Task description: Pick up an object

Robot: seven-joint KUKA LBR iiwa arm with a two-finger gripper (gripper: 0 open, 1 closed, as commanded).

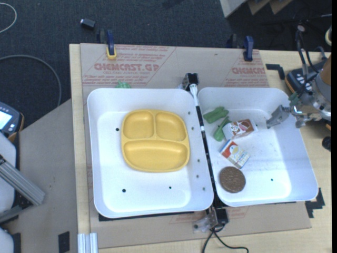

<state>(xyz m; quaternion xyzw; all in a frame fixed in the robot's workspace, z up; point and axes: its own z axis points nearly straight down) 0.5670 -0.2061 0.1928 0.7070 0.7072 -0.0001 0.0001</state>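
left bin [105,157] holds a yellow divided plate [155,140]; right bin [295,167] holds green pieces [217,121], two cartons [237,140], a brown disc [232,179]; end effector [278,117] grip unclear.

Single fixed camera, high above the desk [158,62], looking down at a slant. Both white bins [100,157] sit mid-frame, moderately distant; dark floor fills the upper left; arm [316,96] enters at right edge.

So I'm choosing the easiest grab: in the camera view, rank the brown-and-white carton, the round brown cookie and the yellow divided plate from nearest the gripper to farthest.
1. Brown-and-white carton, right bin, just left of the gripper.
2. Round brown cookie, same bin, near its front edge.
3. Yellow divided plate, left bin, across the divider.
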